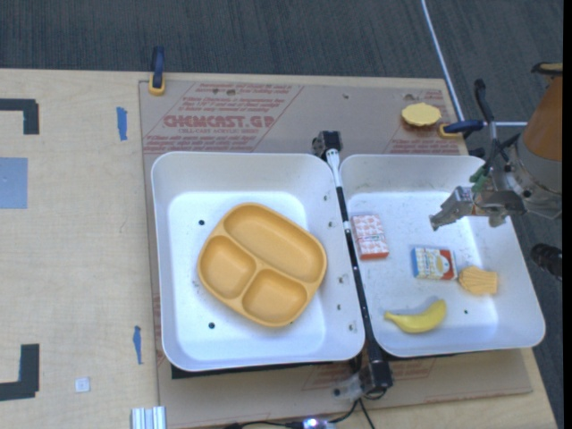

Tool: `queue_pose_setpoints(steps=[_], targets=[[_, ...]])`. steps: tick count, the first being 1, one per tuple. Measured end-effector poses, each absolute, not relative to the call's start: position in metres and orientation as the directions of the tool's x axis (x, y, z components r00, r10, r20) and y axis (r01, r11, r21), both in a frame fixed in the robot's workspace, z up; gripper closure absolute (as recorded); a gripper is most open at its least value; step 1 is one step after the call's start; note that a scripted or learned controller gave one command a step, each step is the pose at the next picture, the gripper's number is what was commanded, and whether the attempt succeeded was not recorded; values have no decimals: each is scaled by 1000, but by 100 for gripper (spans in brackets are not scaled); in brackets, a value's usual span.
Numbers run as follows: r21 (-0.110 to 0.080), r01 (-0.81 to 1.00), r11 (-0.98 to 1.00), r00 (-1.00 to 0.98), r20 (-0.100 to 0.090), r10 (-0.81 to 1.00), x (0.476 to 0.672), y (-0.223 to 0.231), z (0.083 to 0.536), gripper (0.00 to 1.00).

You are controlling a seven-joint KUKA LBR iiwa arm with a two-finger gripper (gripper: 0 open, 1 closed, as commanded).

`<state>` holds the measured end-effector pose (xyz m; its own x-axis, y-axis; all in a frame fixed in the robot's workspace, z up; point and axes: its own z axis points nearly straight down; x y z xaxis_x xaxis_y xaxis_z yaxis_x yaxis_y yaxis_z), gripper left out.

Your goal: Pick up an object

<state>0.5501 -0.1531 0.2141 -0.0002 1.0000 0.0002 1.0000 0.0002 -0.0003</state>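
Note:
The right bin (514,329) holds a red-and-white packet (369,237) by its left wall. It also holds a small blue-edged carton (433,263), a yellow ridged piece (478,281) and a banana (416,317) near the front. My gripper (452,207) hangs over the right bin's back right part, above and slightly right of the carton. Its fingers point left, open, with nothing between them. The left bin (170,239) contains a yellow three-section plate (262,264).
A yellow disc (421,114) lies on the cardboard sheet behind the right bin, beside a blue clamp (460,128). A black divider clip (328,141) sits where the bins meet. The wooden bench extends to the left.

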Motion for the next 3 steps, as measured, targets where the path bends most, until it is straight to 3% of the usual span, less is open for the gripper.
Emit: queue_pose_setpoints(steps=[1,2,3], targets=[[3,1000,1,-1,0,1000,557,-144,86,0],[6,1000,0,0,-1,1000,557,-144,96,100],[1,1000,2,-2,0,1000,531,-67,185,100]])
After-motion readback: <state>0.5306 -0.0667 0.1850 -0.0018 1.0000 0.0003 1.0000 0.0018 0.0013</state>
